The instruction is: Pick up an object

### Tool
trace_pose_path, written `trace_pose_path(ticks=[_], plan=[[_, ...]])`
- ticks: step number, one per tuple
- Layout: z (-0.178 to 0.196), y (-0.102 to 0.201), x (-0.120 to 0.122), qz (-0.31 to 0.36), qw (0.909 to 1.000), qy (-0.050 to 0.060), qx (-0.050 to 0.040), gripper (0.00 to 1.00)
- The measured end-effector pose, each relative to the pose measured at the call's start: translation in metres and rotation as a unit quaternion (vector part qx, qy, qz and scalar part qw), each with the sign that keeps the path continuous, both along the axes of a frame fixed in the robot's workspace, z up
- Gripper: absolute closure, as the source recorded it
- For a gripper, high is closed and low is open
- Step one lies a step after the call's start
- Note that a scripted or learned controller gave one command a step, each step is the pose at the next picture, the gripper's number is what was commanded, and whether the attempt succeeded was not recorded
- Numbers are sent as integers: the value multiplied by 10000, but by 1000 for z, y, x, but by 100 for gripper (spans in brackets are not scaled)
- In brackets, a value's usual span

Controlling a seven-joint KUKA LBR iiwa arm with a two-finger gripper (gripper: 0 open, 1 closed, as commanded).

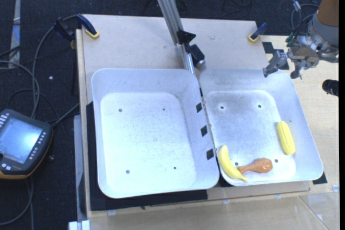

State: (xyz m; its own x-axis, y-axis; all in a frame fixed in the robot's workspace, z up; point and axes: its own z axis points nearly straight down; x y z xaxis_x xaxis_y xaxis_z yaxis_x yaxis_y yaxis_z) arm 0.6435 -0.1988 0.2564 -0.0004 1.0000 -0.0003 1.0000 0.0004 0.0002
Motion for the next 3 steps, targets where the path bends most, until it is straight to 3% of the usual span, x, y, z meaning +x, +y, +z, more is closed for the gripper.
trace_pose_path(ticks=[2,3], plan=[[-124,9,4,1,10000,29,8,0],[-163,9,4,2,10000,17,5,0]])
